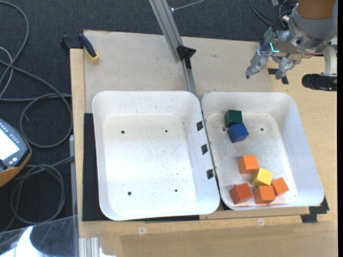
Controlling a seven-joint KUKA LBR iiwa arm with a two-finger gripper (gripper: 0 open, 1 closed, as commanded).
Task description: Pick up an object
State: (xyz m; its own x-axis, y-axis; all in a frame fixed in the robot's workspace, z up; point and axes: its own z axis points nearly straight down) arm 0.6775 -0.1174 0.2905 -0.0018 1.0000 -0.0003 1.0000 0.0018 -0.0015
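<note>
Camera view: we see no pick made yet, with the pincer (268,67) parted and bare above the bench, beyond the far rim of the right bin (300,138).

Every block lies below and nearer us than the pincer: the green block (233,117) touching the blue block (237,133) closest to it, then the orange blocks (248,163) and the yellow block (262,176) clustered at the near end. We judge the approach, descent and grasp all remain. The arm's upper part is cut off at the frame edge.
</note>
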